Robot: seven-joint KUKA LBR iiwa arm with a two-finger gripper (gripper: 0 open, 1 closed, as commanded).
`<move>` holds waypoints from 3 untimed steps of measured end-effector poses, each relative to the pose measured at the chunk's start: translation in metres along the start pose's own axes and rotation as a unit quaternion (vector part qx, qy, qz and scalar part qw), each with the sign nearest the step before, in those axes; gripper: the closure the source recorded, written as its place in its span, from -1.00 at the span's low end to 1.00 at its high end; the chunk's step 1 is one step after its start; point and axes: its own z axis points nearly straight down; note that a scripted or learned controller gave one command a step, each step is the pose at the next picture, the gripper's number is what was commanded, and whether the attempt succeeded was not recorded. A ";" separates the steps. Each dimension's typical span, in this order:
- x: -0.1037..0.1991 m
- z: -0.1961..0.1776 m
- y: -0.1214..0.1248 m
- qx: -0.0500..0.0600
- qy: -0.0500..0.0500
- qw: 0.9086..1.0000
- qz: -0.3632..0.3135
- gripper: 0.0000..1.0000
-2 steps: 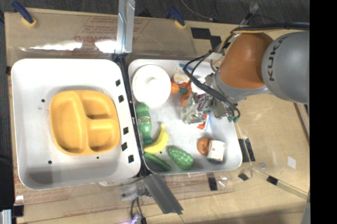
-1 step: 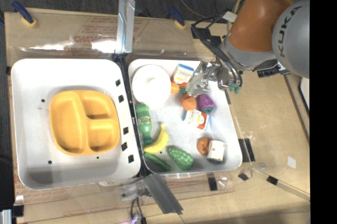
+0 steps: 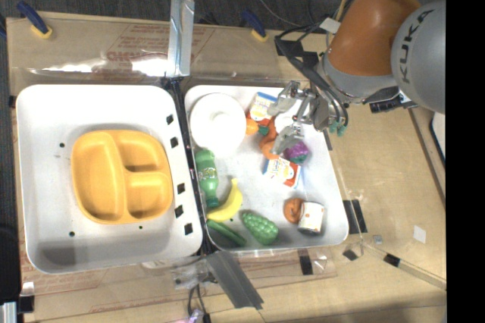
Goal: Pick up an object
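Nothing is lifted yet. The gripper (image 3: 292,128) hangs low in the right bin (image 3: 333,196), just above the purple grapes (image 3: 299,152); whether it is wide or narrow cannot be told. Grasping and lifting remain.

Hidden and cut off at the right bin

We see the gripper (image 3: 292,133) covering part of the orange toy (image 3: 267,139) and purple grapes (image 3: 298,152); whether its fingers close on anything we cannot tell. At three o'clock the arm (image 3: 409,33) runs off frame.
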 end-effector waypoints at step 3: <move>0.047 0.120 -0.033 0.000 0.001 1.000 -0.006 -1.00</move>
